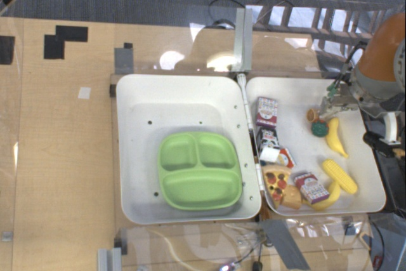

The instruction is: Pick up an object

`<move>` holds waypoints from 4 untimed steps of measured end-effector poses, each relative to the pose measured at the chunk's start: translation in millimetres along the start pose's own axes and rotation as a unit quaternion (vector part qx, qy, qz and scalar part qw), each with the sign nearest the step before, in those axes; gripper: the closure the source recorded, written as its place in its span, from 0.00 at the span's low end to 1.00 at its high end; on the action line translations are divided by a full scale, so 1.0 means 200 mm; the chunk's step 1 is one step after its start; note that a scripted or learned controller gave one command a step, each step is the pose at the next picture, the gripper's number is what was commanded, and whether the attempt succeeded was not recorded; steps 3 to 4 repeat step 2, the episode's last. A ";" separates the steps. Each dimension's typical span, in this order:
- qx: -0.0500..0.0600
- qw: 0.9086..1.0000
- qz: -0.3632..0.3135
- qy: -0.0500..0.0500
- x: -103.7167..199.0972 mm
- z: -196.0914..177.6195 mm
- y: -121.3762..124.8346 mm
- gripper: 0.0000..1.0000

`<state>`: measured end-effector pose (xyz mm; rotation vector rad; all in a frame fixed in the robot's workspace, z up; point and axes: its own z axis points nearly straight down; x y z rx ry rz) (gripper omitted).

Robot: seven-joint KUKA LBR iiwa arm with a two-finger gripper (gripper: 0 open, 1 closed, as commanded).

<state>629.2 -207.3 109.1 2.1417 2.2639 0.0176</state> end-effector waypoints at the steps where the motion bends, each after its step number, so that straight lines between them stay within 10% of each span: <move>1: 0.006 1.000 -0.010 0.004 0.02 0.09 -0.34 0.00; 4: 0.006 1.000 -0.010 0.004 0.02 0.09 -0.34 0.00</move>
